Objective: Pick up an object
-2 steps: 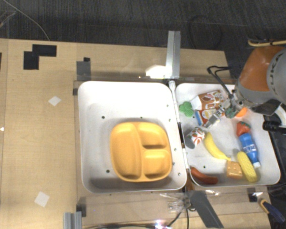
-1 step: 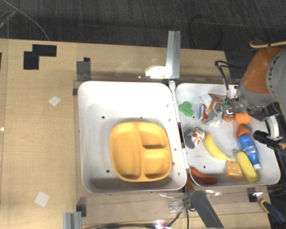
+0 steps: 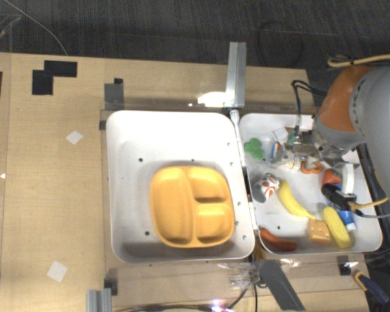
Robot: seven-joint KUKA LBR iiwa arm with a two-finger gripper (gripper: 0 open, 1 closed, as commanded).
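The gripper [image 3: 298,149] hangs low over the back of the right bin [image 3: 263,123], at the end of the grey arm [image 3: 378,103], whose orange band [image 3: 337,106] sits just above the wrist. From this angle I cannot tell whether the claw is open or closed, and nothing can be seen held in it. The objects to pick all lie in this bin. Just beside the claw, toward the front, is a small orange piece [image 3: 310,168]. To its left is a small blue-and-white item [image 3: 276,150], then a green toy [image 3: 253,148] near the bin's left wall. Farther forward are a white-and-orange ball [image 3: 268,186] and a banana [image 3: 291,200], close together. Along the front wall lie a red sausage [image 3: 279,240], a tan block [image 3: 318,231] and a corn cob [image 3: 336,226], the last two touching. The left bin [image 3: 136,135] holds a yellow divided plate [image 3: 192,205], well apart from the claw.
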